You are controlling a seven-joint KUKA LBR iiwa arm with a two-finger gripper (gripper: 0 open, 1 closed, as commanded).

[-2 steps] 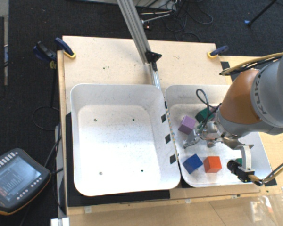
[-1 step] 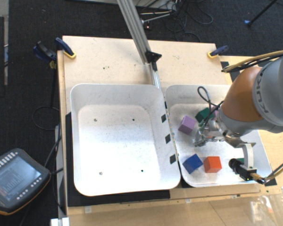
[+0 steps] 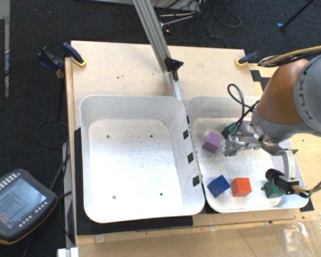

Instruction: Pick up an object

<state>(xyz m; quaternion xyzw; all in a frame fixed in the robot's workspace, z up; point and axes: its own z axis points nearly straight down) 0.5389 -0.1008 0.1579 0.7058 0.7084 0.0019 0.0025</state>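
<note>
From my console, the camera view put the teach pendant [image 3: 13, 205] nearest, at the lower left off the bench, and the left bin [image 3: 134, 157] beyond it with only specks on its floor. In the right bin [image 3: 203, 111] lay the candidates: a blue cube [image 3: 219, 186] and an orange cube [image 3: 241, 187] side by side near the front wall, a purple cube [image 3: 213, 142] further back, and a green piece [image 3: 272, 190] by the right rim. The gripper [image 3: 232, 146] hung low just right of the purple cube, with something teal behind it. I could not tell how its jaws stood; the wrist hid them. I judged this the approach step, with nothing visibly held. The next move called for centring over one cube, likely the purple, then descending and closing.
</note>
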